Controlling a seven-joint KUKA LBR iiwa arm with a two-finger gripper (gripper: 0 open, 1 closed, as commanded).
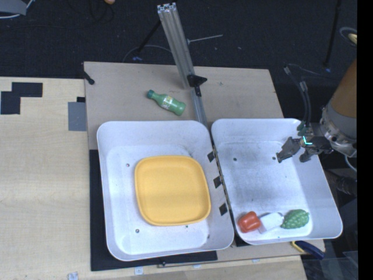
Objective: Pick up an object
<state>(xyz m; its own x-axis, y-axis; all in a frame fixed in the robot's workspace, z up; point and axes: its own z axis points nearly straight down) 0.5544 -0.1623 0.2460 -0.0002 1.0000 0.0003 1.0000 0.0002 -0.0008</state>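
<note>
Over on the left, the left bin carries a yellow plate, lying flat and square in the middle of it. Just behind that bin, out on the bare desk, a small green bottle lies on its side, well apart from everything else. A slanted metal rail runs down toward the seam between the two bins.

Moving across to the right bin: three pieces huddle along its near edge. A red pepper-like piece sits leftmost, a white piece is just beside it, and a bumpy green piece touches the white one on the right.

And at the far right, the end effector hangs over the bin's upper right part, fingers slightly parted and nothing between them, well apart from those three pieces.
</note>
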